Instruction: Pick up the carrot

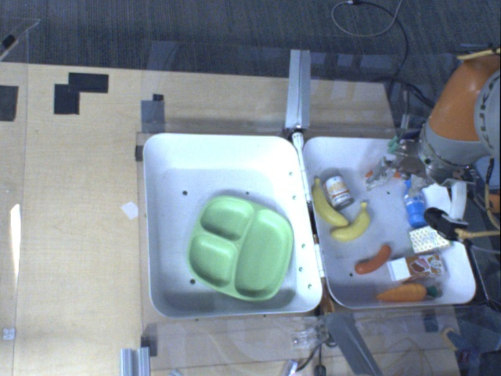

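carrot (403,293) ×1, well apart from gripper (389,168), nearer the camera | banana (341,218) ×1, can (338,191) ×1 near gripper | sausage (373,260) ×1 near carrot | gripper open or closed: cannot tell, blurred | cartons (427,265) perhaps ×2

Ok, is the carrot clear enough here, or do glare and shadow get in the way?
Camera view: lighting is even; the carrot reads clearly at the right bin's lower edge, with no glare on it; a soft shadow lies under the green tray in the left bin; a bright glare streak marks the bench at far left.
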`<control>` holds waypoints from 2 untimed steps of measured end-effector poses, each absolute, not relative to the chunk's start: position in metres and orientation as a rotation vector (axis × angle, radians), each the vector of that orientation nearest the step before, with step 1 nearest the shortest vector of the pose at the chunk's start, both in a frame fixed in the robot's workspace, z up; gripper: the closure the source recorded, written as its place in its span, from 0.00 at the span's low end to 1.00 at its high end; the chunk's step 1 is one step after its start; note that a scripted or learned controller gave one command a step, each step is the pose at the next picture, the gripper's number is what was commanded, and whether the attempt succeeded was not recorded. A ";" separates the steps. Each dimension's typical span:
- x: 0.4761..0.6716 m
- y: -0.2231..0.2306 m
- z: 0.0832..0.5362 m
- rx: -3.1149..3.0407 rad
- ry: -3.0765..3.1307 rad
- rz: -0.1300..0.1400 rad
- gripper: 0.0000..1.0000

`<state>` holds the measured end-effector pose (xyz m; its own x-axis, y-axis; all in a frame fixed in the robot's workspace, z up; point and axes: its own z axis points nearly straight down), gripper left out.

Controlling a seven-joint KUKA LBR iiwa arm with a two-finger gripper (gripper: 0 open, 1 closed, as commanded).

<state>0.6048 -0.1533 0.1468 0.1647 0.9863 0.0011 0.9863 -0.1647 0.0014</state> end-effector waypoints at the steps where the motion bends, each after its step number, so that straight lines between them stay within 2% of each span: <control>1: 0.595 -0.114 0.090 2.660 1.669 0.005 0.00; 2: 0.598 -0.112 0.102 2.655 1.674 0.014 1.00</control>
<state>0.5976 -0.1117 0.1016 0.4311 0.9023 0.0059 0.9022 -0.4312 0.0079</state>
